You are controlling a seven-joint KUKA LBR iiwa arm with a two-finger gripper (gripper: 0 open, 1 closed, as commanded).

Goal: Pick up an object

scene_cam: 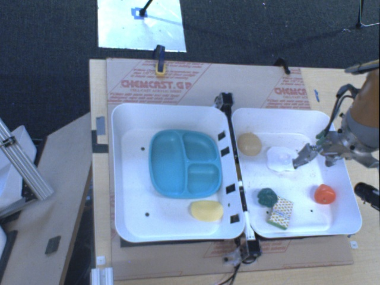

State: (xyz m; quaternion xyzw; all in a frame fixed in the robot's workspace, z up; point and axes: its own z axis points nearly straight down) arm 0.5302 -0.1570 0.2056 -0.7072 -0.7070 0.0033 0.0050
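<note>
Grey two-finger gripper [304, 156] low over right shallow white bin [347, 218], tips just right of and seemingly touching pale translucent round lid-like object [279, 158]; finger spread not readable, nothing seen between them. Likely target lies left of tips (no clear long axis). Tan ball [249, 143] further left, orange-red round toy [324, 194] nearer front, dark green lump [267, 196] and checkered block [280, 212] well apart, nothing blocking.

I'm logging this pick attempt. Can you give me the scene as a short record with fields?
left bin: blue divided plate, yellow object
right bin: tan ball, clear white lid-like object, dark green object, patterned block, orange object
claw: over right bin, beside the clear object
held: nothing visibly
</note>
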